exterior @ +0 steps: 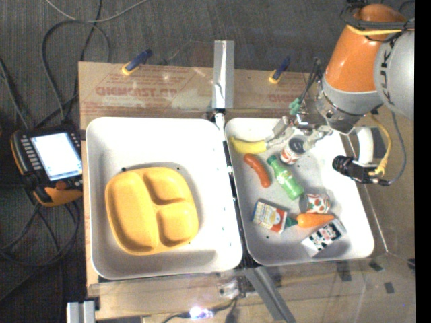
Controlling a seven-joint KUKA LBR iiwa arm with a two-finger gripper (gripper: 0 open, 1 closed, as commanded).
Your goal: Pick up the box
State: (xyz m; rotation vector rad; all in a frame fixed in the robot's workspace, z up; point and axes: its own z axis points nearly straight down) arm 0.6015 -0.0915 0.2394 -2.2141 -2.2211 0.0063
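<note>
A small carton box (pixel 269 217) with a blue edge and a red and orange picture lies flat in the front middle of the right bin (pixel 357 247). A second, black-and-white box (pixel 324 238) lies at the bin's front right, just under a carrot (pixel 314 220). My gripper (pixel 297 130) hangs over the back of the right bin, above a small red-and-white can (pixel 292 151), well behind both boxes. Nothing shows held in it.
The right bin also holds a banana (pixel 248 144), a red sausage (pixel 258 169), a green bottle (pixel 285 178) and a tin (pixel 315 202). A yellow compartment tray (pixel 153 208) lies in the left bin (pixel 101 140). A handheld pendant (pixel 52 157) sits left of the bench.
</note>
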